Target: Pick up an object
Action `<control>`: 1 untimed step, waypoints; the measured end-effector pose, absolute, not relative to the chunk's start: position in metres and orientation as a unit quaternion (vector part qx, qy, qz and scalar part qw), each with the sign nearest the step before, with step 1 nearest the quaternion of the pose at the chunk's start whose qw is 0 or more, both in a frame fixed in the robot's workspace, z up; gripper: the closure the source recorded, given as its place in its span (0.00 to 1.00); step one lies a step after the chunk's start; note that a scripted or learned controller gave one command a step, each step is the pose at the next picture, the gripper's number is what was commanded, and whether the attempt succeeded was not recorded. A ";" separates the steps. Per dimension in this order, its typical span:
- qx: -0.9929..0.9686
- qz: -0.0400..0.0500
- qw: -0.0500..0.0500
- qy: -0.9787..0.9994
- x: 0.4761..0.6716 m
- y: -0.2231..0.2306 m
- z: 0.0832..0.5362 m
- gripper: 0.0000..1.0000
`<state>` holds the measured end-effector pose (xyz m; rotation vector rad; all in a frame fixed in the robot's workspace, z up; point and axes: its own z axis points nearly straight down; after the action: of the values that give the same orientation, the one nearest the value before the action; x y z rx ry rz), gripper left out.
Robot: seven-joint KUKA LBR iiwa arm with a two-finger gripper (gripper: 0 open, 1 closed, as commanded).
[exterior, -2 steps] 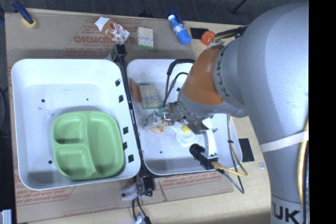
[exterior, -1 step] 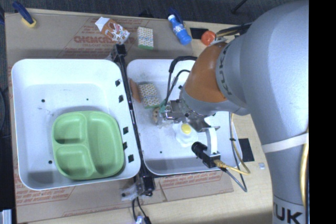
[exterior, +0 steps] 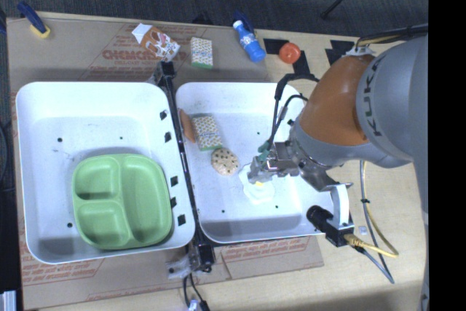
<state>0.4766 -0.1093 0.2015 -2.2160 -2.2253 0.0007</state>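
end effector (exterior: 260, 172): fingers too blurred to tell | pale object (exterior: 260, 191): partly hidden beneath it, kind unclear

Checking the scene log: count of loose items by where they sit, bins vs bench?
Left bin: 1, green divided tray
Right bin: 3, patterned sponge, speckled cookie, pale item under the gripper
Bench behind the bins: 5, blue-yellow clamp, snack packet, second patterned sponge, blue bottle, orange ball
Total: 9
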 end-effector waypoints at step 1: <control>-0.706 0.000 0.000 -0.708 0.476 -0.149 0.210 1.00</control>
<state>0.4764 -0.1487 0.2097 -2.2169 -2.2254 0.0009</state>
